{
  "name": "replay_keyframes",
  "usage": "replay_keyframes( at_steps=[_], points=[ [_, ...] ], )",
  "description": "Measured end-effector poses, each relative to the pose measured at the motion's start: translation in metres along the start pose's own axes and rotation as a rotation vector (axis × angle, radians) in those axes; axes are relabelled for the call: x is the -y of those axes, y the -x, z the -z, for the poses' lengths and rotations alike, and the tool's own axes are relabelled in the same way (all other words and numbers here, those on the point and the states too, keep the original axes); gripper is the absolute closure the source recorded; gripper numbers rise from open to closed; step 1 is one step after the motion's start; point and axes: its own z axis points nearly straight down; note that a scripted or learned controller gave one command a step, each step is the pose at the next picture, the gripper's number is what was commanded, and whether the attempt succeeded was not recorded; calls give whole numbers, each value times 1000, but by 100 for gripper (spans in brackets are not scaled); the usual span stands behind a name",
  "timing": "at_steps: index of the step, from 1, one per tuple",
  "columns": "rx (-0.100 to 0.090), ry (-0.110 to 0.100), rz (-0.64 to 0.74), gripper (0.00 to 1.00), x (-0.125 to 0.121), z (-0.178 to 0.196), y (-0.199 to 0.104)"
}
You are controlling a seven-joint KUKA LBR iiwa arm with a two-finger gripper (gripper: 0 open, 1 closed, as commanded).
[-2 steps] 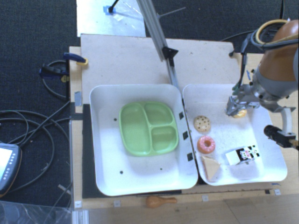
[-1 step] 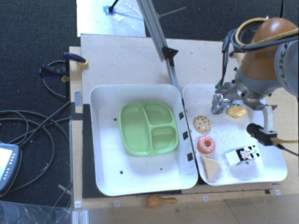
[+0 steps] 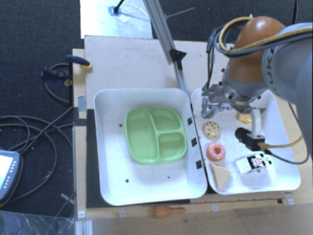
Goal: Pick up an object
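In the right bin [image 3: 288, 180] lie a round cookie [image 3: 211, 129], a pink-iced donut [image 3: 215, 152], a tan wedge like a sandwich slice [image 3: 221, 175], a small white carton with black marks [image 3: 254, 162] and a yellow piece [image 3: 244, 117] partly hidden by the arm. My gripper [image 3: 209, 107] hangs over the bin's upper left part, just above the cookie. Its metal fingers point down and left with nothing seen between them.
The left bin [image 3: 112, 146] holds a green divided plate [image 3: 155, 134]. A slanted metal pole [image 3: 164, 28] crosses above the bins' shared wall. A tan pear-shaped object [image 3: 167, 210] lies on the bench in front of the bins. Cables [image 3: 34, 126] trail at left.
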Motion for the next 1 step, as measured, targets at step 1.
replay_keyframes(
  at_steps=[1],
  points=[
    [0,3,-1,100,-20,11,-51]
  ],
)
